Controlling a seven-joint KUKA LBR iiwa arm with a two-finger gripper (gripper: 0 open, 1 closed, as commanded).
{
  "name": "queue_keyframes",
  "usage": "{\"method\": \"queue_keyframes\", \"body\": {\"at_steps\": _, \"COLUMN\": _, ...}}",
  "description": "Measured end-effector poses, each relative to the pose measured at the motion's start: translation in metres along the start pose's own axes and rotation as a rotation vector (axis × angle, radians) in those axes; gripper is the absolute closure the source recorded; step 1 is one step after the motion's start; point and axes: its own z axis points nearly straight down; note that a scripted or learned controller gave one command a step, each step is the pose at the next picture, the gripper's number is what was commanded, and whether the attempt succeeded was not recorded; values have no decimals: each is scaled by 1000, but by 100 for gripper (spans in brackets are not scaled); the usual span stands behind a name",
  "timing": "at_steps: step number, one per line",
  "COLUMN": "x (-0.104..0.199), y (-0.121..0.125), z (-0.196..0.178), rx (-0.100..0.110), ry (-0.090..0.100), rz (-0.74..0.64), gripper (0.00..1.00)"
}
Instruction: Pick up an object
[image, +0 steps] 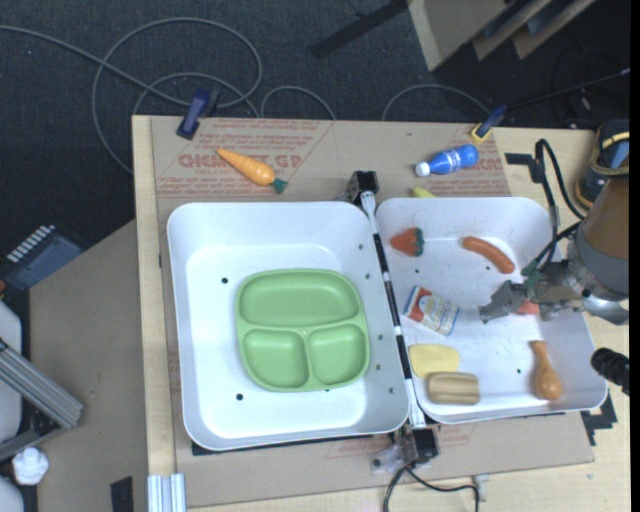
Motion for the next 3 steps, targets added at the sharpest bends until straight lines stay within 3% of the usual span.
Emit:
{"method": "queue_keyframes", "body": {"at_steps": 1, "x": -71, "y": 42, "z": 21, "rx": -2, "ry": -3, "rz": 2, "gripper": 0}}
{"method": "queue_keyframes", "body": {"at_steps": 2, "x": -56, "y": 125, "z": 107, "rx": 0, "ry": 1, "rz": -1, "gripper": 0}}
{"method": "queue_keyframes", "body": {"at_steps": 3, "x": -70, "y": 63, "z": 108, "rx": 3, "ry": 10, "rz": -4, "gripper": 0}}
